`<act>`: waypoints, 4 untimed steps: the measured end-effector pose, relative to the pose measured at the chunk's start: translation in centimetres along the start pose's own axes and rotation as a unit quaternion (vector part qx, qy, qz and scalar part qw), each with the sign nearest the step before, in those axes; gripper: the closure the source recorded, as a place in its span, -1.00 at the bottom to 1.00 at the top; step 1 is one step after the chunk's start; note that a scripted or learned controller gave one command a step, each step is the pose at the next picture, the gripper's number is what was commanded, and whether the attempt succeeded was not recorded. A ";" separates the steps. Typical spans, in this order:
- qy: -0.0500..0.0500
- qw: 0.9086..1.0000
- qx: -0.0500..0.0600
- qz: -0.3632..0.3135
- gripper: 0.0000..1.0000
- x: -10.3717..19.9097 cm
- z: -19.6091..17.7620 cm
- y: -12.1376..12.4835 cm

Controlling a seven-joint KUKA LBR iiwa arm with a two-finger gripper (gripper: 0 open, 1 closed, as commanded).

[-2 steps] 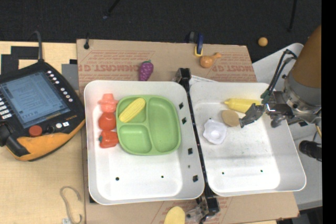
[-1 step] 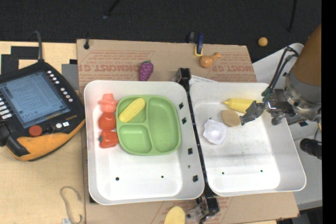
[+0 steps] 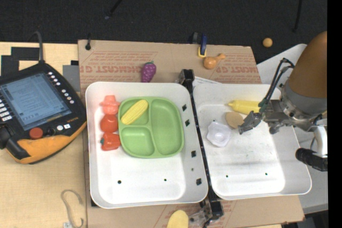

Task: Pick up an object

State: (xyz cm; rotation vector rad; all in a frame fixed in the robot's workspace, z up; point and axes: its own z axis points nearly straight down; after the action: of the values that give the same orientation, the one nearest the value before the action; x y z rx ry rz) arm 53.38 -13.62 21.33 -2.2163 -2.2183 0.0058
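Gripper (image 3: 255,119) first: it hangs low over the right bin (image 3: 267,179), just beside a tan rounded piece (image 3: 233,119) and a yellow banana-like piece (image 3: 244,107), and from where I stand I cannot tell whether it is released or clenched; nothing is plainly caught in it. A pale, crumpled clear cup (image 3: 218,134) lies a little to the left of it on the bin floor. That makes three things in the right bin.

Over in the left bin (image 3: 139,184) I count one green divided plate (image 3: 151,127) with one yellow corn cob (image 3: 133,111) lying in its upper left compartment. Beside the plate's left edge stand three reddish toys in a column: a pink one (image 3: 109,104) at the top, a red-orange one (image 3: 108,124) in the middle and a red one (image 3: 111,141) at the bottom.

On the cardboard sheet (image 3: 165,64) behind the bins lie one purple grape bunch (image 3: 148,71) and one orange pear-shaped toy (image 3: 212,60). One small orange ball (image 3: 267,42) sits on the dark floor beyond. One yellow rounded item (image 3: 178,219) rests at the front edge, and one teach pendant (image 3: 37,109) lies on the wooden bench to the left.
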 end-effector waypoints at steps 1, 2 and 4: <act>0.000 1.000 0.000 0.000 -1.00 0.1 4.5 0.5; 0.000 1.000 0.000 0.000 -1.00 -0.1 9.1 1.0; 0.001 1.000 -0.003 0.003 1.00 0.0 11.4 1.1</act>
State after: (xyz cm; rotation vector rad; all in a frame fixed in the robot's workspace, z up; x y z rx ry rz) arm 54.37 -13.64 9.92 -2.2254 -2.2138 -0.0022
